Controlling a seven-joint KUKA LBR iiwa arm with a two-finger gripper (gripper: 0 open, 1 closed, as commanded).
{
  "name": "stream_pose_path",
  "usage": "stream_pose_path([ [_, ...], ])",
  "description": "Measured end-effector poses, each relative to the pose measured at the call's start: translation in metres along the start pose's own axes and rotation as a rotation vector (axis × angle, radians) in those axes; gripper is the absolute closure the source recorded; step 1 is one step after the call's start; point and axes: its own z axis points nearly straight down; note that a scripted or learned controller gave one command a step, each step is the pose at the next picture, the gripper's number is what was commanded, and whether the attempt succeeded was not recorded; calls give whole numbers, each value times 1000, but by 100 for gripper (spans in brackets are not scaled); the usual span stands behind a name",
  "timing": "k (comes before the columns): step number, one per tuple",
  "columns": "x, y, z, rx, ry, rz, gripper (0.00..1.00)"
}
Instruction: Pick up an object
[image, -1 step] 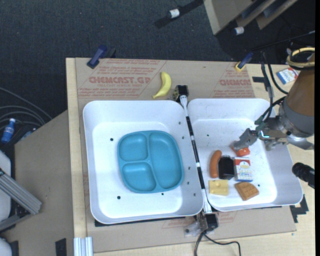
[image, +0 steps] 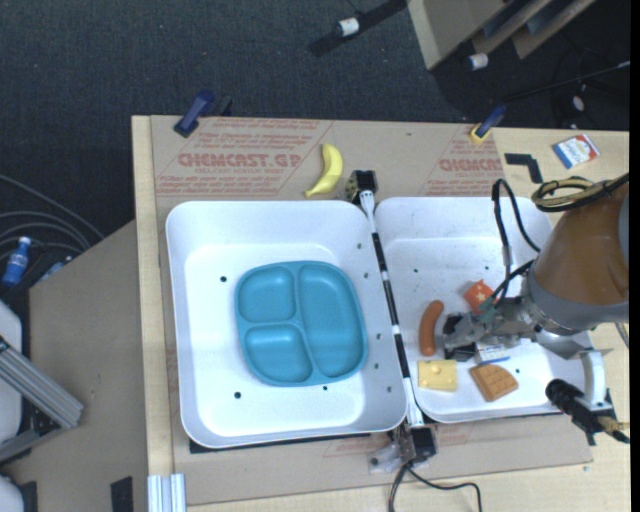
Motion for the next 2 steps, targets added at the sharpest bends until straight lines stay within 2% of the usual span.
stream_pose_path([
  [1,12,96,31,-2,-1,-2,0],
  [2,11,97,21,-4,-1,-1,100],
])
